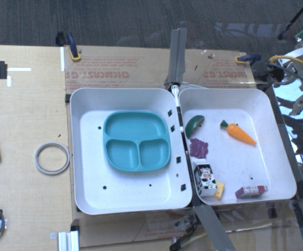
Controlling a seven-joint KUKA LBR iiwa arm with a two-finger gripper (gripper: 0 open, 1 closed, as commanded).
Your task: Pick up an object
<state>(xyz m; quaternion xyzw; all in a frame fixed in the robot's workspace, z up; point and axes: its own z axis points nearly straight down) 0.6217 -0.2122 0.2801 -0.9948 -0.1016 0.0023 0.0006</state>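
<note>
Here, a toy carrot (240, 133) lies alone in the right bin (277, 140), right of the teal plate (137, 140); likely light, hard and slippery, best pinched across its thick middle.

Cluster of hardware (296, 82) at the far right edge, yellow cable (291, 59) looping across its top, black fitting (277, 73) beside it, pale shiny metal pieces, partly cut off, too cluttered to tell which parts belong to the arm
</note>
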